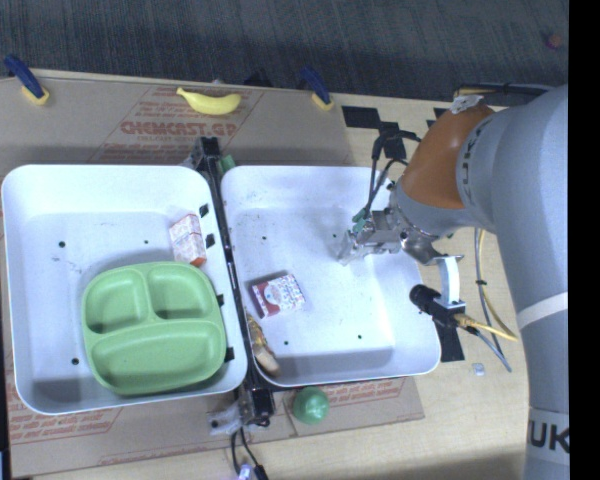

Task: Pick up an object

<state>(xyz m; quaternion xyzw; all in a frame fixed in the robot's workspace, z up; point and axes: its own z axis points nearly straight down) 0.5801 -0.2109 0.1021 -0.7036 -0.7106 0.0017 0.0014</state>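
Observation:
My gripper hangs over the right part of the right bin, below the orange-banded wrist. A red and white packet lies flat on that bin's floor, to the gripper's lower left and well apart from it. A small brownish object rests against the same bin's front left wall. In the left bin a small red and white carton stands just behind a green divided tray.
A yellow banana lies on the cardboard behind the bins. A green ball sits on the bench in front of the right bin. Blue clamps hold the cardboard's back edge. The arm's grey body covers the right side.

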